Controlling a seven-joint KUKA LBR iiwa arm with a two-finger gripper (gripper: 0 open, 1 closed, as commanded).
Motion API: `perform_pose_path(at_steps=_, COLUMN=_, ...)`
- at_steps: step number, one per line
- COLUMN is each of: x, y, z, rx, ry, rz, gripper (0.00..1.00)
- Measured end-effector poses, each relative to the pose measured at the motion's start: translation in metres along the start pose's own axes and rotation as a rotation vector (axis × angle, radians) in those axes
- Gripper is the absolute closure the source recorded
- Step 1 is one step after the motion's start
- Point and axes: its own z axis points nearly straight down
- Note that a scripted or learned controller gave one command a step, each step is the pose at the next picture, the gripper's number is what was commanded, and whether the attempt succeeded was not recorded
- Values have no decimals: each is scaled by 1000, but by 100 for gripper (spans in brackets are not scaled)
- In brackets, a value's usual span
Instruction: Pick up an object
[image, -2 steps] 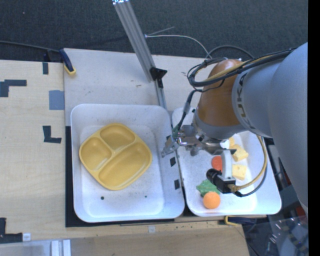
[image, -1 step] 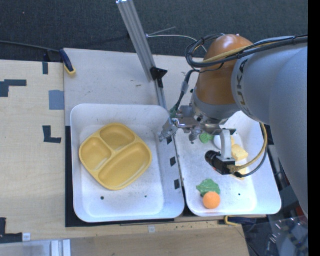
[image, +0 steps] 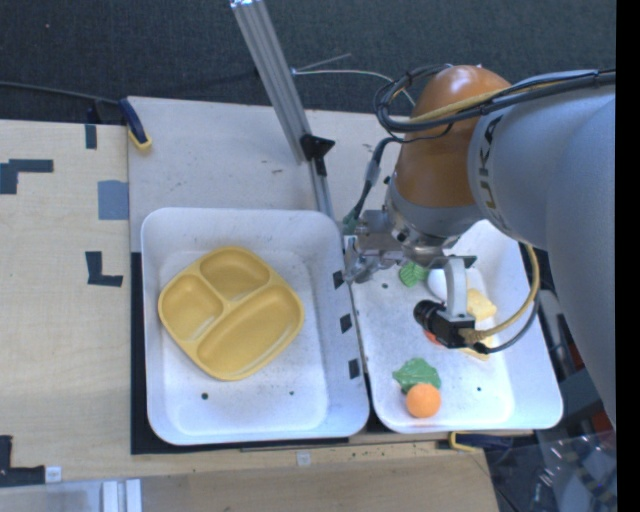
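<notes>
Camera view: gripper (image: 358, 266) is low over the left wall of the right bin (image: 500, 400), where the two bins meet.
Grip state: I cannot tell if it is parted or closed; the wrist covers it from above, and I see nothing held.
Nearest object: green piece (image: 412, 272), just beside the gripper, on the side away from the left bin (image: 250, 400).
Its direction: too small and too covered to give a long axis.
Farther objects: yellow piece (image: 481, 304) and red piece (image: 431, 338), both past the green piece from the gripper and partly under a black part of the arm (image: 450, 140).
Farthest object: orange toy (image: 423, 399), well apart from the gripper, toward the near rim.
Its direction: long axis runs from the green leaf to the orange ball; the leaf end points back toward the gripper.
Other side: yellow plate (image: 230, 310), across the wall from the gripper.
Risk one: the gripper seems more above the wall than above any object, so closing here would probably catch the rim or only air.
Risk two: the hose (image: 525, 300) hangs low, so a sideways move may push the yellow and red pieces.
Risk three: the orange toy is round and may roll away from a grip that is off centre.
</notes>
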Motion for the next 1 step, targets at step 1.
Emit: perform_pose_path(at_steps=1, x=0, y=0, z=0, rx=1, ry=-2, rz=1, gripper=0)
